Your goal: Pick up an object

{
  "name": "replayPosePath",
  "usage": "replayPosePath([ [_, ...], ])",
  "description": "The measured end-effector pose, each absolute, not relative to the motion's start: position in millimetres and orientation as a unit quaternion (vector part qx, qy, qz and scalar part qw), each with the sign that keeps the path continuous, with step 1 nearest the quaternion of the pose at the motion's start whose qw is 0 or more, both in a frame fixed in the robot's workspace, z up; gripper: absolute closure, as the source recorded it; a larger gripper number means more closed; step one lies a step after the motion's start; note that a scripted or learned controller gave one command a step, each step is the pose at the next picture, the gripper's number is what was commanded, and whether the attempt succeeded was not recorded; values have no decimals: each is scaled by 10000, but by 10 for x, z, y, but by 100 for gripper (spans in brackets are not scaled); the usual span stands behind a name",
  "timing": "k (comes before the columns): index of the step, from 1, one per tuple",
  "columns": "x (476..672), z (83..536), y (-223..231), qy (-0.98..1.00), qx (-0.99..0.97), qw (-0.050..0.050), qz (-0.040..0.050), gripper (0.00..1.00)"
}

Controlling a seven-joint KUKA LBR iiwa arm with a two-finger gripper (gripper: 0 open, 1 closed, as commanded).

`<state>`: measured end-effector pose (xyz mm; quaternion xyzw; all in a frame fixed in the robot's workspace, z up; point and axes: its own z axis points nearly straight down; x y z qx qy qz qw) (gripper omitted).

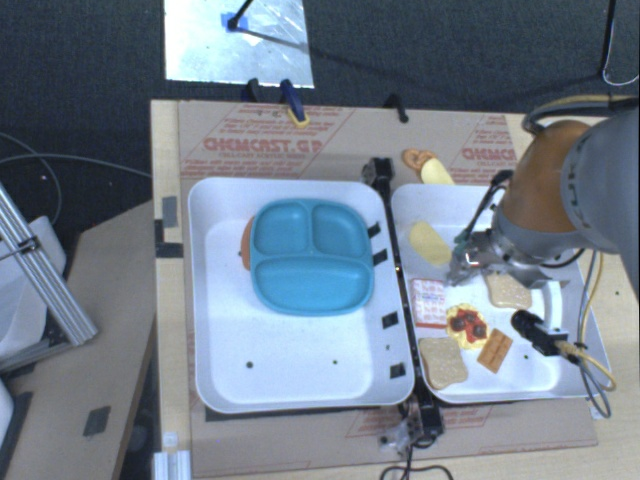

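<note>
Here, pincer (462,264) over right bin (548,386), grip state unclear, pale yellow wedge (430,241) beside.

Divided plate (310,256) in left bin (225,368), toy foods (460,333) in right bin (545,383)

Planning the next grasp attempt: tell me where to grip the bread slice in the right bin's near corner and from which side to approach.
Grip the bread slice across its two long side edges, coming straight down from above. It lies flat on the right bin floor, so the top is the open side. The pizza piece and cracker lie close by, so keep the gripper narrow, probably.
</note>
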<state>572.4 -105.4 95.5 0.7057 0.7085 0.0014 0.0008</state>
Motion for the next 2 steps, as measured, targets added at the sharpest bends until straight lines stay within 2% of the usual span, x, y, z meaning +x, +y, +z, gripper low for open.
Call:
replayPosePath([
  [1, 5537, 1888, 49, 7110, 7031, 9, 28, 100],
  [2, 5439, 1842, 685, 7098, 7044, -2, 9, 100],
])
